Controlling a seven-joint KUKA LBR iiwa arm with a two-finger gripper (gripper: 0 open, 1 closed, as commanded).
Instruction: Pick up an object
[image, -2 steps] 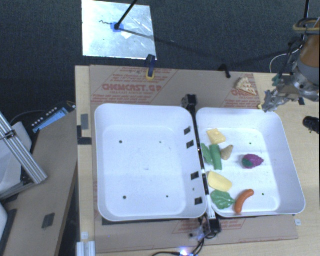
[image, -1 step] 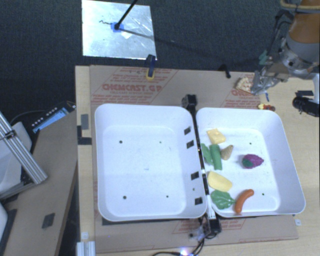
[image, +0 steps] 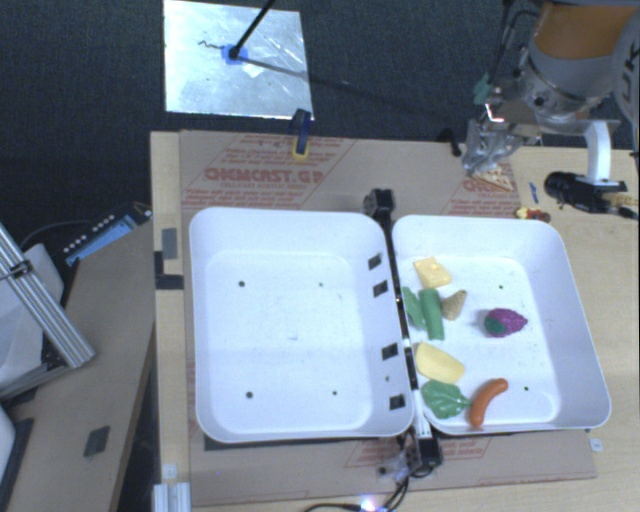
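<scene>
Near edge of right bin (image: 575, 330): orange sausage (image: 487, 400), green leaf (image: 443, 399) | mid-bin: yellow piece (image: 438, 363), green pods (image: 425, 311), purple item (image: 505, 322), yellow wedge (image: 432, 271) | far, beyond the bins: hand (image: 490, 150) hangs above the worktop (image: 260, 170), grip impossible to tell.

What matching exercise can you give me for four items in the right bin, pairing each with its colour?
Items:
1. sausage-shaped piece at the bin's near edge
2. knobbly piece toward the bin's right
3. wedge nearest the bin's far wall
4. long pod by the divider

Colours:
A. green
B. purple
C. orange
D. yellow

Pairs: 1-C, 2-B, 3-D, 4-A
</scene>
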